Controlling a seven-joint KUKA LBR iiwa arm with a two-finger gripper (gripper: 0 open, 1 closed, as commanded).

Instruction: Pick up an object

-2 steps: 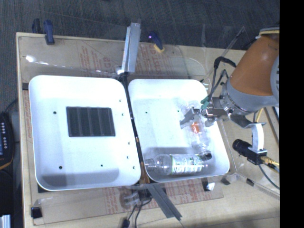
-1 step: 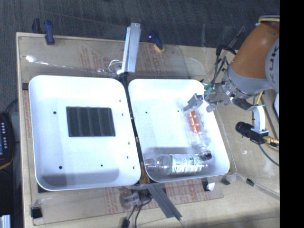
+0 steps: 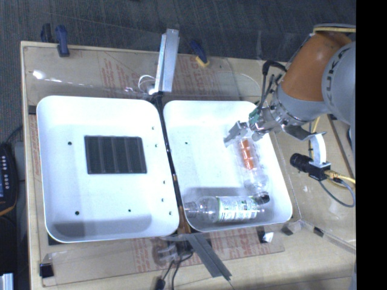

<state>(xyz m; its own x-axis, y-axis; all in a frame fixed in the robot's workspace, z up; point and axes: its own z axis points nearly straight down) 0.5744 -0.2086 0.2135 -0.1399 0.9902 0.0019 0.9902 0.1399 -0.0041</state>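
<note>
The left bin (image 3: pixel 100 165) held a dark ribbed rectangular panel (image 3: pixel 115 154) near its centre. At its 3 o'clock, touching along a dark seam, sat the right bin (image 3: pixel 199 156). A clear plastic bottle (image 3: pixel 225 208) with a green-and-white label lay on its side along that bin's 6 o'clock wall. A second clear bottle with an orange label (image 3: pixel 249 159) lay slantwise toward 3 o'clock, its upper end just beneath the jaws (image 3: pixel 247 129); whether they were apart or together could not be told. The grey arm (image 3: pixel 314 71) reached in from 2 o'clock. The wooden bench (image 3: pixel 320 222) carried blue clamps (image 3: pixel 61 39) at 11 o'clock, and dark carpet (image 3: pixel 242 11) lay beyond.
</note>
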